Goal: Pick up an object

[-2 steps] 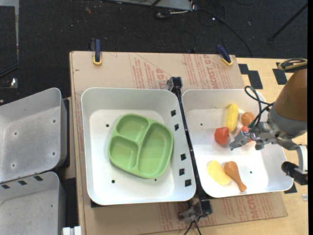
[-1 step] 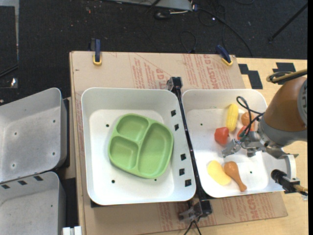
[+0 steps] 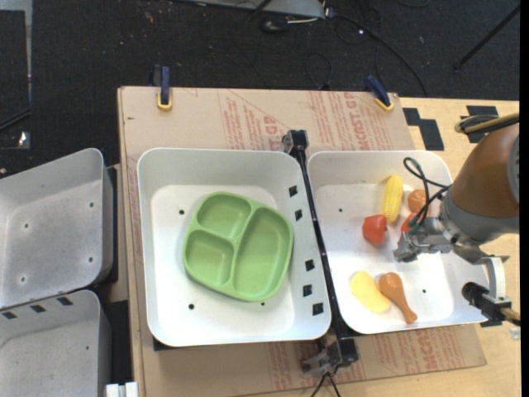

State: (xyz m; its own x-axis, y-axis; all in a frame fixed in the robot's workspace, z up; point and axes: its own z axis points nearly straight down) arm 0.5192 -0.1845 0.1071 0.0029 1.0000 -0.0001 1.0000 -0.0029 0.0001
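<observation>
The grey KUKA arm w/ orange band (image 3: 488, 180) reached in from the right, wrist bent down over the right-hand shallow white plastic bin (image 3: 351, 172), and the two-finger gripper (image 3: 411, 246) sat low in that bin, approx. mid-bin, tip aimed toward the bin's centre. Whether the pincer was open or closed could not be told; the tip was dark, small and tangled w/ cable. Candidate objs, all in the right bin: a small red plastic pepper-like piece (image 3: 374, 229) just left of the gripper, a yellow plastic corn cob (image 3: 393, 197) above it, an orange round piece (image 3: 416, 200) partly behind the wrist cabling, a pale yellow rounded plastic lump (image 3: 369, 292) and an orange-tan plastic drumstick (image 3: 397, 294) touching it, nearer the front wall. The left-hand white bin (image 3: 157, 172) held a green three-compartment plastic tray (image 3: 238, 246), well apart from the gripper. Judgement: the red piece looked the nearest target, though nothing was seen betw. the gripper's tips. To do the step well: centre over one obj only, pref. the red piece since it stood apart from the others, descend straight, close across its narrow side, lift vertically. The lump/drumstick pair risked a double contact and a slip.
</observation>
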